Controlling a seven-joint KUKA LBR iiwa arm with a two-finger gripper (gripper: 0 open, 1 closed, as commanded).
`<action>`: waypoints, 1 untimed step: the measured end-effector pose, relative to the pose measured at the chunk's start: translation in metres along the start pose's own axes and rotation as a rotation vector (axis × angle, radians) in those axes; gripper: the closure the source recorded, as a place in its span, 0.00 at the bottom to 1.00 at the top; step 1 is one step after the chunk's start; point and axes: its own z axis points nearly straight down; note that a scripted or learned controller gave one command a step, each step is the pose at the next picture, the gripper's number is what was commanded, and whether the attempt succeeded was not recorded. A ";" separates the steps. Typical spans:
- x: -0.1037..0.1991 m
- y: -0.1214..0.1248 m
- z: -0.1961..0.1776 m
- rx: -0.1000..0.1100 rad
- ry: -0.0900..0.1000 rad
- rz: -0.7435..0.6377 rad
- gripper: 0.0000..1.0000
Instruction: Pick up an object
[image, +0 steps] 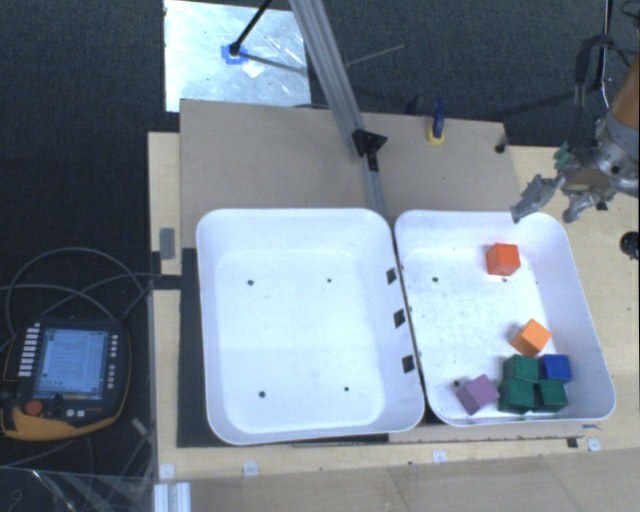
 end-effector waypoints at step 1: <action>0.000 0.000 0.000 0.000 -0.001 0.001 0.00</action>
